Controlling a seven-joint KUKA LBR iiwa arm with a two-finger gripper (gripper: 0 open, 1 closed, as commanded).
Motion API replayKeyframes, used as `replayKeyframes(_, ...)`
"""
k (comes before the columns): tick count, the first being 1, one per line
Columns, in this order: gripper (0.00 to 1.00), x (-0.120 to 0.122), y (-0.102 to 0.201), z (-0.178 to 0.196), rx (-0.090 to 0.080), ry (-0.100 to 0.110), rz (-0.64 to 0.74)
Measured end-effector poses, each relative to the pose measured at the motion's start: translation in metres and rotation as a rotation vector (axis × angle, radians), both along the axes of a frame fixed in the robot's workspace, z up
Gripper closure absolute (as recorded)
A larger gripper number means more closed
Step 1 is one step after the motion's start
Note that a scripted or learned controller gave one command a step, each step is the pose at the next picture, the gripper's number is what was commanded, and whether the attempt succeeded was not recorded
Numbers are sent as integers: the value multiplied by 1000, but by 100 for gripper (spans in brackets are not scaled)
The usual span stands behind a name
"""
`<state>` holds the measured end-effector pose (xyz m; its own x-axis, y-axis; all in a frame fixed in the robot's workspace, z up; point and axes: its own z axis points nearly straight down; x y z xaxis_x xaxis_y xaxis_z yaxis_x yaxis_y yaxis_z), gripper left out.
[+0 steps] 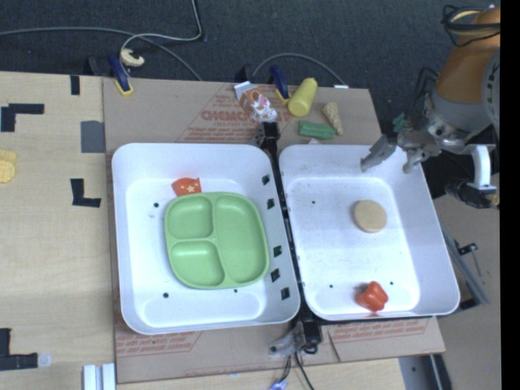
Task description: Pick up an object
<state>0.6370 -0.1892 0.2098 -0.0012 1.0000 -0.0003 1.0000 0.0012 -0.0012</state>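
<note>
Over the right bin's (422, 218) upper right corner, my tool (392, 154) hangs open and empty. Nothing is picked yet: the tan disc (370, 216) lies mid-bin and the red pepper (373, 296) near the lower edge, so the whole grasp remains.

Even, fairly bright overhead light; my white bins (130, 177) glare slightly, soft short shadows lie inside their walls, and everything looks a little grainy.
</note>
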Motion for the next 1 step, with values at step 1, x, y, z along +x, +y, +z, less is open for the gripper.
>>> replayKeyframes(1, 0, -26, -24, -109, 0, 4, -1)
